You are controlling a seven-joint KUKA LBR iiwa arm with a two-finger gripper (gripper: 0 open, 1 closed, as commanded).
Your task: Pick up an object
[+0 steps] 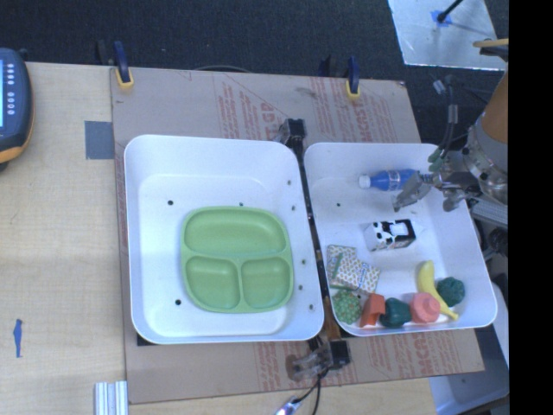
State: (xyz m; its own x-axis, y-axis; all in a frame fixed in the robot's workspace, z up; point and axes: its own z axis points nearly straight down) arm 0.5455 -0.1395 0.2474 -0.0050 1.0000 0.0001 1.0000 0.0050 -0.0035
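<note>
My gripper [429, 195] hangs over the back right part of the right bin [346, 158], its fingers spread open with nothing between them. A small blue-and-white bottle [387, 180] lies just left of it. A black-and-white toy cow [393, 233] stands in the middle of that bin, below the gripper. Along the front edge lie patterned pouches [350, 272], a green spotted piece [346, 303], an orange block [372, 309], a dark green toy [396, 312], a pink toy [424, 308], a banana [429, 284] and a broccoli-like toy [451, 290].
The left bin [147, 158] holds a green divided plate [236, 258]. A cable clip sits at the gap between the bins at the back [295, 131] and another at the front [321, 357]. A blue-orange device [13, 98] lies at the bench's far left.
</note>
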